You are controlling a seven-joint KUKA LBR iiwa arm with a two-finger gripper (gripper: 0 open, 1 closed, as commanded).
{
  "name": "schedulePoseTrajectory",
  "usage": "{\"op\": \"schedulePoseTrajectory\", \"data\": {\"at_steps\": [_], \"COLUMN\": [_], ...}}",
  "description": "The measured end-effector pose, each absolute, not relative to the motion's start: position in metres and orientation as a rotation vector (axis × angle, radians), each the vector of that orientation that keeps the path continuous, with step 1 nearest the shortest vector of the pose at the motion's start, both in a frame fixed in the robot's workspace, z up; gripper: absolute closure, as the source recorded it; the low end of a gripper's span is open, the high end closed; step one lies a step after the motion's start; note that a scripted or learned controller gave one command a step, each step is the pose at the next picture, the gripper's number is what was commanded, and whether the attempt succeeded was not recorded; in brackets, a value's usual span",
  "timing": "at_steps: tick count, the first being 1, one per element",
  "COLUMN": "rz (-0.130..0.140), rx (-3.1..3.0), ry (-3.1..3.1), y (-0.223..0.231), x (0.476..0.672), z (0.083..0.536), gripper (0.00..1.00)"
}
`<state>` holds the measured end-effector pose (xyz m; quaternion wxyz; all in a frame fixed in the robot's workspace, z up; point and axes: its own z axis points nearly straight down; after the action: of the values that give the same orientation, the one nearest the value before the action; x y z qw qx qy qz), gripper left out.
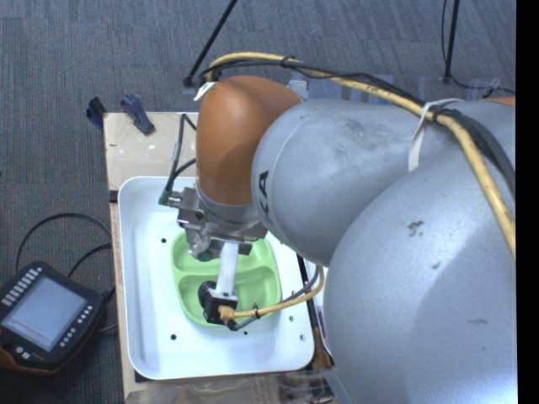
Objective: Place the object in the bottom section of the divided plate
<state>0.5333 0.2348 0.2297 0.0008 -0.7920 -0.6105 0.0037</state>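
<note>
A light green divided plate [268, 278] lies in the left white bin [147, 310]. My gripper [202, 247] hangs low over the plate's upper left part, pointing down from the orange wrist band. The wrist and its mount cover the plate's middle, so what lies in its sections is hidden from me. Green rim shows on the left, right and bottom sides.
The large grey arm fills the right half of the view and covers the right bin. A blue clamp [135, 113] lies on the wooden bench [152, 146] behind the bin. A teach pendant [42, 314] sits on the floor at the left.
</note>
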Motion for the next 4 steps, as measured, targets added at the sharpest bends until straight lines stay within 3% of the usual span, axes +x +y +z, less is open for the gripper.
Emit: {"op": "schedulePoseTrajectory", "data": {"at_steps": [1,2,3,4], "rz": [0.016,0.012,0.036,0.018], "rx": [-2.785,-2.896,-2.951,-3.096], "ry": [-1.449,-1.214,-1.039,-0.343], "y": [0.182,0.212,0.245,0.236], "x": [0.539,0.541,0.619,0.631], "z": [0.142,0.118,0.099,0.098], "gripper": [1.0,1.0,1.0,1.0]}}
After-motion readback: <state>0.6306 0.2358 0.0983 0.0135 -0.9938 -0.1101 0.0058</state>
